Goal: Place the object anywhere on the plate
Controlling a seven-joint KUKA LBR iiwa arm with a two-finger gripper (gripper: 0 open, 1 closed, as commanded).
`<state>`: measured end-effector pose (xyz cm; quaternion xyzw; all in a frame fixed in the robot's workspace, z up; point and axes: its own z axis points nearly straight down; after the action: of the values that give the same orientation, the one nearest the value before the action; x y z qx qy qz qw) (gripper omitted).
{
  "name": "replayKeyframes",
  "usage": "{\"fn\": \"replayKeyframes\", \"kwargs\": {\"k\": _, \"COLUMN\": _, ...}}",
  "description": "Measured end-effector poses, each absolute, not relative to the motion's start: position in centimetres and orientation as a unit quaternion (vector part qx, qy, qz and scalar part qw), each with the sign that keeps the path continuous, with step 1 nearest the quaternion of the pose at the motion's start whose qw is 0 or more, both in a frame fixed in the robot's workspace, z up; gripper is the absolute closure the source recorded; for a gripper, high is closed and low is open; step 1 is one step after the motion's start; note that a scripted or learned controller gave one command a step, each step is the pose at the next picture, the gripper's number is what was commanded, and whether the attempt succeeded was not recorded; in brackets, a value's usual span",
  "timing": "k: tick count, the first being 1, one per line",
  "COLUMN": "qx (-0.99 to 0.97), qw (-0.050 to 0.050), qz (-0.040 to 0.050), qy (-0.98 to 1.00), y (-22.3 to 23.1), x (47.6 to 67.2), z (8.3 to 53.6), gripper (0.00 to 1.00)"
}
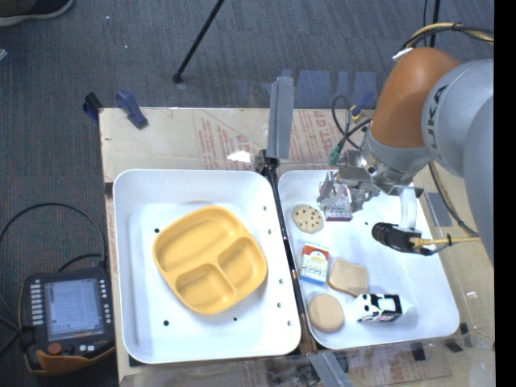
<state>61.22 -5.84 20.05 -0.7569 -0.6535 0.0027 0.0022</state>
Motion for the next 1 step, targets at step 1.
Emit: {"fn": "replayKeyframes", "kwargs": {"k": 1, "qx": -0.697, "qw": 0.002, "qz": 0.0024, "qy": -0.717, "y": 0.98, "x": 63.03, "z": 18.33, "gripper": 1.0}}
